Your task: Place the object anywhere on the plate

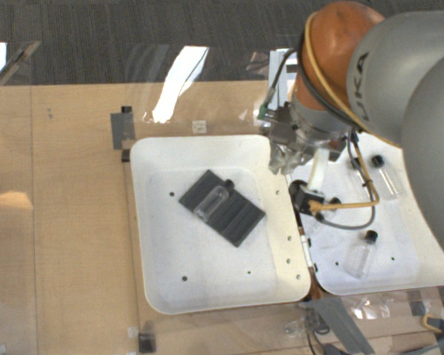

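Observation:
A dark grey ribbed plate (232, 214) lies at a slant in the middle of the left white bin (161, 277). A small clear vial-like object (213, 199) rests on the plate's upper half. My gripper (285, 160) hangs over the seam between the two bins, at the left bin's upper right corner, to the right of the plate and apart from it. The grey arm with its orange band (341, 41) covers the top of the right bin.
The right bin (413, 273) holds a clear vial with a black cap (360, 255) near its front and another (381, 174) near the arm. Black and tan cables (339, 206) loop below the wrist. Brackets stand at the left bin's corners.

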Available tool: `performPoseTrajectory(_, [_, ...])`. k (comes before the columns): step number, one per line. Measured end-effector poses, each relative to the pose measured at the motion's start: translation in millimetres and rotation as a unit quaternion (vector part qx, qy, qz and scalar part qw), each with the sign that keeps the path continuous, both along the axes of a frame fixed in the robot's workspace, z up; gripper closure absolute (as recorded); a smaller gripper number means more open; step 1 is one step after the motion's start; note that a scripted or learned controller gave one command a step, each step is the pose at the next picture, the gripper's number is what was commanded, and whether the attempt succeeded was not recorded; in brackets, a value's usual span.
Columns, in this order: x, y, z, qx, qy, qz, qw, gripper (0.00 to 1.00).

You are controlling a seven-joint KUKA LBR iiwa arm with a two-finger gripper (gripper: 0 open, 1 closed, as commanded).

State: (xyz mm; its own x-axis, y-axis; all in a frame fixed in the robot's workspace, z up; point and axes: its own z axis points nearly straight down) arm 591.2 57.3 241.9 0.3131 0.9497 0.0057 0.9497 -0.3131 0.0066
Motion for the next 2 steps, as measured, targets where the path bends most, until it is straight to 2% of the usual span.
performPoseTrajectory(1, [0.0, -0.1, -0.1, 0.0, 0.0, 0.0, 1.0, 0.0])
performPoseTrajectory(2, [1.4, 1.5, 10.4, 0.0008, -0.001, 0.003, 1.0, 1.0])
